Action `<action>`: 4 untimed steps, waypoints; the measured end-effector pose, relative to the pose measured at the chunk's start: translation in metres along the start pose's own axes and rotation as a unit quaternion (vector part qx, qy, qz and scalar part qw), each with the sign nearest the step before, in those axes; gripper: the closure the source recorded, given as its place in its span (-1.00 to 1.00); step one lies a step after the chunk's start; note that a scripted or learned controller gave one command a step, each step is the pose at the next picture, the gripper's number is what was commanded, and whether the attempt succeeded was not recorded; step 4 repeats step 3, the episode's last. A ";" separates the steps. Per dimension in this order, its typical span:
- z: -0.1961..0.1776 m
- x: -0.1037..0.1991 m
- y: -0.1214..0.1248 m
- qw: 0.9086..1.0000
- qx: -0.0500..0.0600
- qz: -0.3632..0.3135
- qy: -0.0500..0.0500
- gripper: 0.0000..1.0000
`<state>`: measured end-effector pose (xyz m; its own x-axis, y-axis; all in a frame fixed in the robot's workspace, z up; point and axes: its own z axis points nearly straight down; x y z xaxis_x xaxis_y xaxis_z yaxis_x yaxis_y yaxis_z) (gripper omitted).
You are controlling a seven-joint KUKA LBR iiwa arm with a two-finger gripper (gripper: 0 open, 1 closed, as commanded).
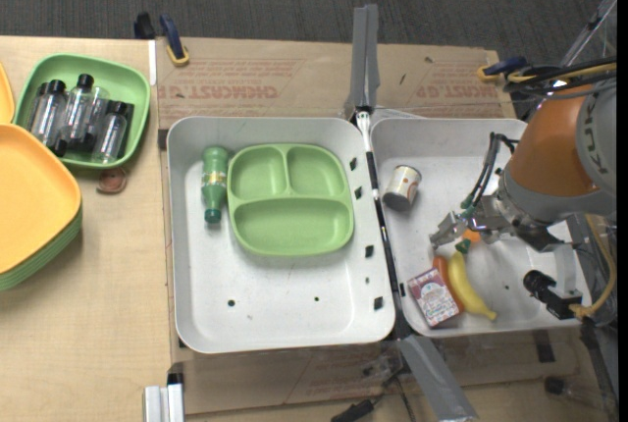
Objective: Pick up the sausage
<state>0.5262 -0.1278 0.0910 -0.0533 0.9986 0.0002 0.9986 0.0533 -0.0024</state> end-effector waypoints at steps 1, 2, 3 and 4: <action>0.000 -0.020 0.008 1.000 -0.001 -0.015 0.000 -1.00; -0.009 -0.021 0.007 1.000 0.000 -0.013 0.000 1.00; -0.108 0.008 0.034 0.996 0.000 0.086 -0.001 1.00; -0.108 0.008 0.034 0.996 0.000 0.086 -0.001 1.00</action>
